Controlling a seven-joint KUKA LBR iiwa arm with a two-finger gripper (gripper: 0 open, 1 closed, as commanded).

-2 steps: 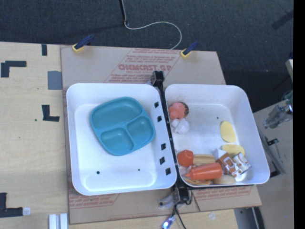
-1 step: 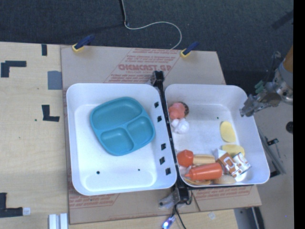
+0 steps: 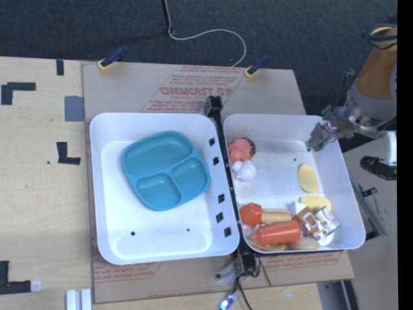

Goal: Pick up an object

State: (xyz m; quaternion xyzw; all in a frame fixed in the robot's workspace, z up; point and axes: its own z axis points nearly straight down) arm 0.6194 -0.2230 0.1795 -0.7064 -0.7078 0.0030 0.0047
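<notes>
The right bin (image 3: 277, 124) holds a pink toy (image 3: 239, 150) with a small white piece (image 3: 244, 170) at its left side. A yellow oval piece (image 3: 308, 177) lies near its right wall. Along its front sit a red and orange toy (image 3: 274, 231), a small red piece (image 3: 250, 213), a yellow piece (image 3: 315, 202) and a brown and white box (image 3: 317, 223). My gripper (image 3: 318, 139) hangs over the bin's far right corner, above and apart from the yellow oval. Nothing shows between its fingers.
The left bin (image 3: 106, 192) holds a blue divided plate (image 3: 166, 169). A black clip strip (image 3: 221, 173) runs between the bins. Both bins rest on cardboard (image 3: 187, 89) with blue and yellow clamps (image 3: 112, 58) at the far corners. A white cable (image 3: 206, 34) loops behind.
</notes>
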